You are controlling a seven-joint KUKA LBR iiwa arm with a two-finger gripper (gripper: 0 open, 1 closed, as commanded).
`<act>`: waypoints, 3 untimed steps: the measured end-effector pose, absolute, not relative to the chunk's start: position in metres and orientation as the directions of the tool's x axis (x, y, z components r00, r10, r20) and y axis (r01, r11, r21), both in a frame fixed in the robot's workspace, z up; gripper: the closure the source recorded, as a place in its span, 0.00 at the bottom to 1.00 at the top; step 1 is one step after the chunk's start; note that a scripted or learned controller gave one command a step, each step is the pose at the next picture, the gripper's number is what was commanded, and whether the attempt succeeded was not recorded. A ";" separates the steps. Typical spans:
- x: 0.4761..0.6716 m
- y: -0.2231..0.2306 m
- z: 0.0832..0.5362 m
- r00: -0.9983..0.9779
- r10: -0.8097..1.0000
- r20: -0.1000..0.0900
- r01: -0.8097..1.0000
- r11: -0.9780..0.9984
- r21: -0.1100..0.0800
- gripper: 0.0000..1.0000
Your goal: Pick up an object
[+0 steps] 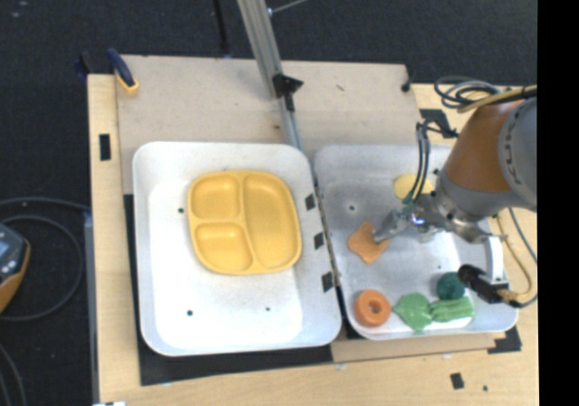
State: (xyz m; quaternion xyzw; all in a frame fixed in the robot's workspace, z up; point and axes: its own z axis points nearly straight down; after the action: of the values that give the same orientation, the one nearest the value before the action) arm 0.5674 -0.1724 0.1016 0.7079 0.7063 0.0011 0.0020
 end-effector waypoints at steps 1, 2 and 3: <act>0.570 -0.173 0.117 0.004 1.000 -0.001 1.000 -0.004 0.013 1.00; 0.569 -0.175 0.181 -0.002 1.000 -0.003 1.000 0.002 0.007 1.00; 0.576 -0.182 0.242 -0.002 1.000 -0.003 1.000 0.002 0.008 1.00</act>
State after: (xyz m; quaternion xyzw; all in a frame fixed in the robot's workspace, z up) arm 0.5760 -0.1822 0.2423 0.7062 0.7080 0.0016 0.0039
